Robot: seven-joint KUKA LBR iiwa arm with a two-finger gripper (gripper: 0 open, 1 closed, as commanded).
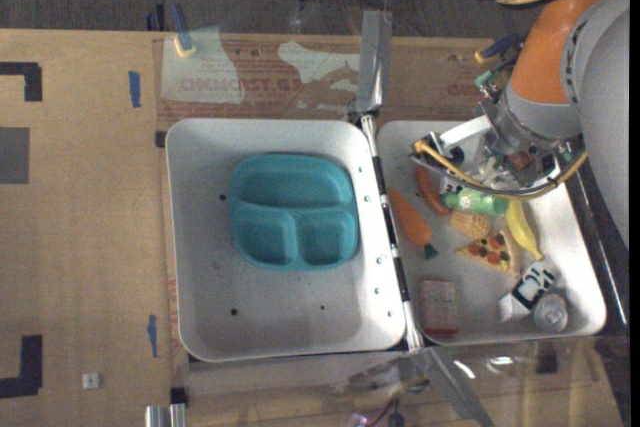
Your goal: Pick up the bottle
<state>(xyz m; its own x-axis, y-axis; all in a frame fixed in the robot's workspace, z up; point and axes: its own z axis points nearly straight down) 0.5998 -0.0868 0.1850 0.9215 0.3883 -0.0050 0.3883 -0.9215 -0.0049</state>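
Note:
A small green bottle (482, 204) lies on its side in the right bin (590, 300), its pale cap end pointing left. My gripper (497, 173) hangs over the upper middle of that bin, directly above and just behind the bottle, with cables looping around the wrist. The gripper's body hides the bottle's far edge. Nothing can be seen held in the gripper.
Around the bottle lie an orange carrot (411, 217), a red sausage (432, 192), a banana (522, 227) and a pizza slice (489, 251). A brown block (438, 301), a black-and-white item (536, 283) and a can (549, 314) sit near the front. The left bin (200, 315) holds a teal divided plate (294, 210).

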